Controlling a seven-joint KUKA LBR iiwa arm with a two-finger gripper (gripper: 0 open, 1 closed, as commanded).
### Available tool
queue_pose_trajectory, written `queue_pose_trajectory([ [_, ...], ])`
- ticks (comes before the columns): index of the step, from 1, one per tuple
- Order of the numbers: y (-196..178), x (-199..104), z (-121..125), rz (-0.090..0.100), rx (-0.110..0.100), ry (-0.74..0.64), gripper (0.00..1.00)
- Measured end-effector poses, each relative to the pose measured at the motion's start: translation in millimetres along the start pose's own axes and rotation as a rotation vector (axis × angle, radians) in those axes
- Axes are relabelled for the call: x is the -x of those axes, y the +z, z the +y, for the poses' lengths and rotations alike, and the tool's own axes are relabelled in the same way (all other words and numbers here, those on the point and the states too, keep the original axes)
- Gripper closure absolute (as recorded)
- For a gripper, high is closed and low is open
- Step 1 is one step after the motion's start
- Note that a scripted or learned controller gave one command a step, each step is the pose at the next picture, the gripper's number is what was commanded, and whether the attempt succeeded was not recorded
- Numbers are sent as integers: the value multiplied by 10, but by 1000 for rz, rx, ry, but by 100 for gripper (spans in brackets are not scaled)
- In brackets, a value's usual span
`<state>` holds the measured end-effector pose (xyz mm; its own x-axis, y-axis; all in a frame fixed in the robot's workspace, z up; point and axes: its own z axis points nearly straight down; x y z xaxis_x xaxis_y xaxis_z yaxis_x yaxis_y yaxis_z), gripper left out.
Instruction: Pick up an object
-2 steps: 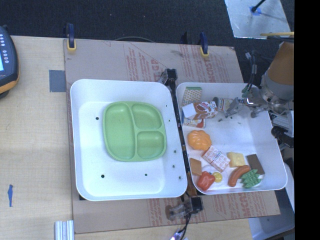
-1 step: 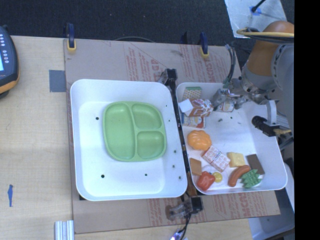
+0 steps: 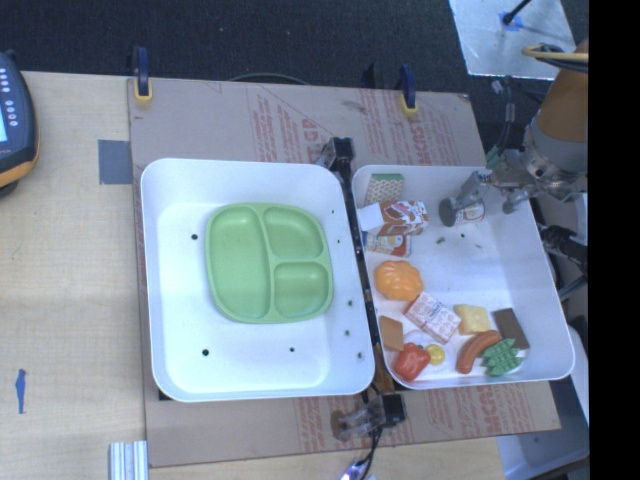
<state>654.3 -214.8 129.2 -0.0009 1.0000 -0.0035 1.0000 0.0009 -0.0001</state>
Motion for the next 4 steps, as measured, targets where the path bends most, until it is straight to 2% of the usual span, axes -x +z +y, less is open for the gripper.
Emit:
queue_pose_trajectory([
  [1,326,-47,50,6,5,-6,0],
  [2,-110,-28,-159,3,0,-1,0],
  [3,-31,-537,-14,-3,-1,1,0],
  [4,226,-309,16,1,0,-5,0],
])
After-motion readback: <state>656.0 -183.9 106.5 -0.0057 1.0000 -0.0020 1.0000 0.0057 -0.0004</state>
